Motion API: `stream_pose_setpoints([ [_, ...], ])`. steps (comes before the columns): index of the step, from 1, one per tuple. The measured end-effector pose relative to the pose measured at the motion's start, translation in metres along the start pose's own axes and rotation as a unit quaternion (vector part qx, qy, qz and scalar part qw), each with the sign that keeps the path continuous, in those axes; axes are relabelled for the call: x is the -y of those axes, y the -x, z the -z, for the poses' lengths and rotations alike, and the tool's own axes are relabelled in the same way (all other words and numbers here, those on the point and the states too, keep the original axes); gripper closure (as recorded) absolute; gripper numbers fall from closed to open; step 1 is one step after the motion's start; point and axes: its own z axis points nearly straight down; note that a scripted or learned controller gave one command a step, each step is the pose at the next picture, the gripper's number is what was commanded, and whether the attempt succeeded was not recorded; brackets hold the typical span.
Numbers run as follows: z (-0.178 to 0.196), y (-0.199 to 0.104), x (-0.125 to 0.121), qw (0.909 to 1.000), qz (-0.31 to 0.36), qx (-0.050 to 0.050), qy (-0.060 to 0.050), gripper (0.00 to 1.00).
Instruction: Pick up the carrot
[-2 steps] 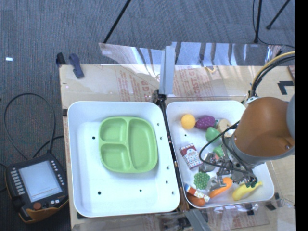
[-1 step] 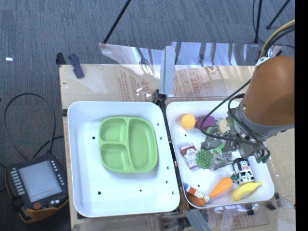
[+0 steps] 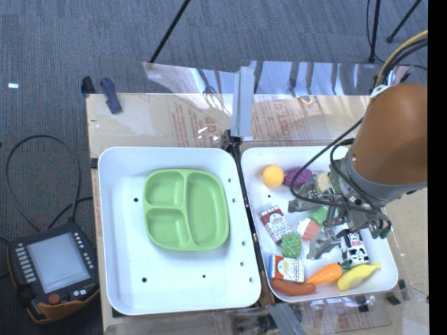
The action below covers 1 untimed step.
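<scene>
The carrot (image 3: 325, 273) lies near the lower edge of the right bin (image 3: 388, 285), slanting up toward the right, with a red sausage (image 3: 294, 288) just to its lower left and a yellow banana (image 3: 357, 276) just to its right. A small carton (image 3: 286, 268) with an orange picture sits beside the carrot's left end. The end effector (image 3: 325, 241) hangs right of centre in the frame, above and slightly left of the carrot, and its dark fingers (image 3: 321, 243) look spread apart with nothing between them. Around it sit a green bumpy ball (image 3: 291, 244), a red-labelled can (image 3: 275, 223), a yellow ball (image 3: 273, 176), purple grapes (image 3: 300, 178) and a black-and-white carton (image 3: 354, 250). The arm's orange band (image 3: 392, 135) fills the right side of the frame. In the left bin (image 3: 119, 257) lies a green divided plate (image 3: 186, 209). Both bins rest on the tabletop (image 3: 160, 117).
</scene>
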Motion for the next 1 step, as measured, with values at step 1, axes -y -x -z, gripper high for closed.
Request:
stream_pose_setpoints([
  [1,0.0001,0.0000,0.0000,1.0000,0.000,0.000,0.000,0.00],
])
